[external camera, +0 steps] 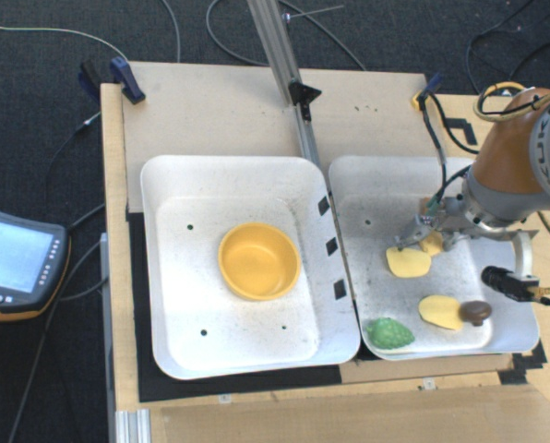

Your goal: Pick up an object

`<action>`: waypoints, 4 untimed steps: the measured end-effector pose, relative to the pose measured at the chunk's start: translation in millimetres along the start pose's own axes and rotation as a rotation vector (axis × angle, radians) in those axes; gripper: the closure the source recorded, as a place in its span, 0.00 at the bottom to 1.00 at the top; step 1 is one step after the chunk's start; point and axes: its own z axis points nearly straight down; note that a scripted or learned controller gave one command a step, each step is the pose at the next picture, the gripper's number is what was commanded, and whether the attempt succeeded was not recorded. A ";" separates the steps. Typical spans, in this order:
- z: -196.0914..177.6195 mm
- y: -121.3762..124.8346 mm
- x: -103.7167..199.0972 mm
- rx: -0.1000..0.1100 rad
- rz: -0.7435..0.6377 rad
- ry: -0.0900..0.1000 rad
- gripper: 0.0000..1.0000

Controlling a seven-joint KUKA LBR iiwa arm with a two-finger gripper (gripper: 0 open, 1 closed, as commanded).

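Note:
My gripper is low in the right bin, at the upper edge of a pale yellow flat piece. A small yellow bit shows right at the gripper's tip; I cannot tell whether it is held. Nearer the front lie a second yellow piece with a brown round object touching its right end. A green lumpy object sits in the front left corner of that bin. The grey arm with its orange band comes in from the right.
The left bin holds a yellow bowl near its middle. A metal post slants down to the gap between the bins. A black attachment juts from the wrist over the right bin's edge. A handheld pendant lies off the bench at the left.

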 end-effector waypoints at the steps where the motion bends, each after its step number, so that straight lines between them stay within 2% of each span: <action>1: -13.0 1.5 -0.2 -0.005 0.000 -0.001 1.00; 2: -68.0 11.1 -5.3 -0.009 0.000 -0.002 1.00; 4: -160.4 6.9 3.2 -0.008 0.000 -0.002 1.00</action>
